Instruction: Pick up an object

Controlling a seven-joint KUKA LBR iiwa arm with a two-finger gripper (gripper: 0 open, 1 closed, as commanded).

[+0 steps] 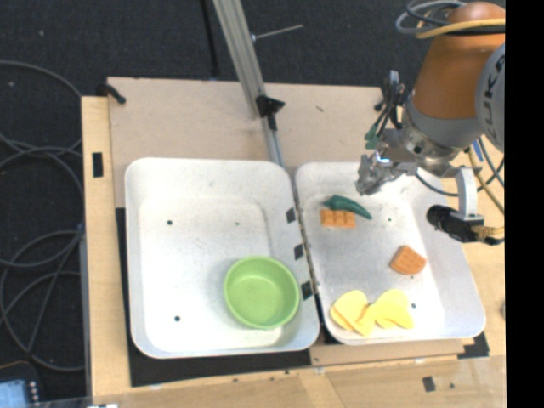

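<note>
My gripper (371, 180) hangs over the back of the right bin (442, 313), just right of and above a dark green pepper-shaped piece (347, 206). An orange waffle-like block (337, 219) lies right against that green piece. Further right in the same bin sits an orange wedge (408, 261). Yellow flat pieces (372, 311) lie at the bin's front. A green bowl (261, 291) stands in the left bin (170, 253), at its front right. Nothing shows between the gripper's fingers.
A slanted metal pole (246, 66) rises from behind the seam between the two bins. The bench's wooden edge (98, 253) runs along the left. Bare floor of the left bin stretches behind the bowl.
</note>
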